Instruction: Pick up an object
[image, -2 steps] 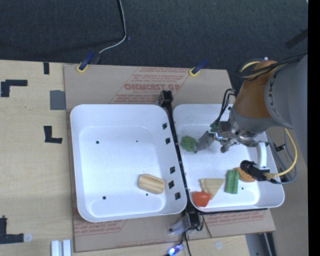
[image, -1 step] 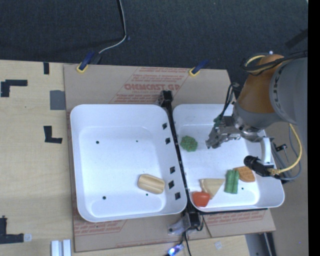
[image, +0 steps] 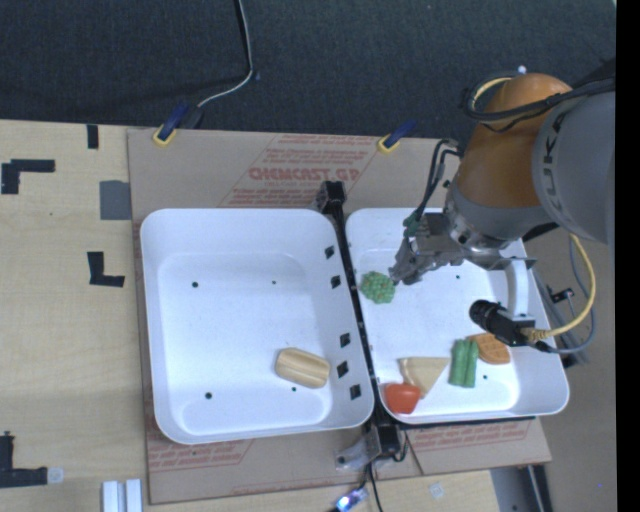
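From above, the gripper (image: 408, 266) hangs low in the right bin (image: 535, 400), just beside a green broccoli piece (image: 377, 288); how wide it stands, I cannot tell. A bread roll (image: 302, 366) lies in the left bin (image: 165, 300).

Not much to read here tbh. The main thing is red printing on the cardboard sheet (image: 290, 172) lying under the two bins, up along its far edge. It appears upside down from the camera's side and it's blurry, so I can't make out actual words, just a line of block letters inside a red triangular outline. There's also part of dark lettering on the grey arm (image: 575, 165) at the right edge, running vertically, looks like a couple of big letters but it's cut off and I can't read it for sure. No numbers or labels elsewhere.
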